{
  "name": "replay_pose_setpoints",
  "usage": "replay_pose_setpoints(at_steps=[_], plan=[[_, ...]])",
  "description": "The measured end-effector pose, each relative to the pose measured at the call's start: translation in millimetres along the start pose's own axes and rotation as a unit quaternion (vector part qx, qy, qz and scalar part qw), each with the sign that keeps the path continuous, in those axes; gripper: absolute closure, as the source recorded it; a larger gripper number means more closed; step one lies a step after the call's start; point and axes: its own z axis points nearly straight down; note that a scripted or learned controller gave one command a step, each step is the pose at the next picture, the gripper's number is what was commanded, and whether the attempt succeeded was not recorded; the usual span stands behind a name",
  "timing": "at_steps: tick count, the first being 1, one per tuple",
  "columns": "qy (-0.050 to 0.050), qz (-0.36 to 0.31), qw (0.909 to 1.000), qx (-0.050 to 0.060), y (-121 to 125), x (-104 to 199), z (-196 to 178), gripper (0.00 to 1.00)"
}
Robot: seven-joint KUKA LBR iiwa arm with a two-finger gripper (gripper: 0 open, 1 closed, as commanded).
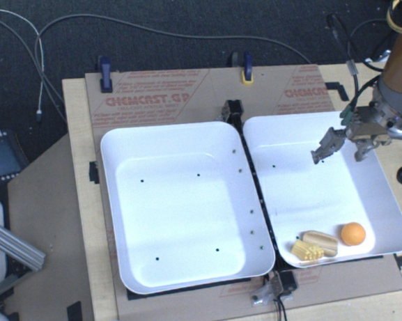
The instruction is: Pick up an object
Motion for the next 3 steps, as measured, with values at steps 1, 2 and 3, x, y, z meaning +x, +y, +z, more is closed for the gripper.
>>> replay_pose_setpoints(at_steps=[1,2,3], plan=[[0.001,-0.001,1.0000,0.004,-25,28,96,0.00],[0.000,0.001,1.0000,0.003,-33,8,171,0.00],[0.000,0.000,1.0000,-0.001,-32,8,158,1.00]])
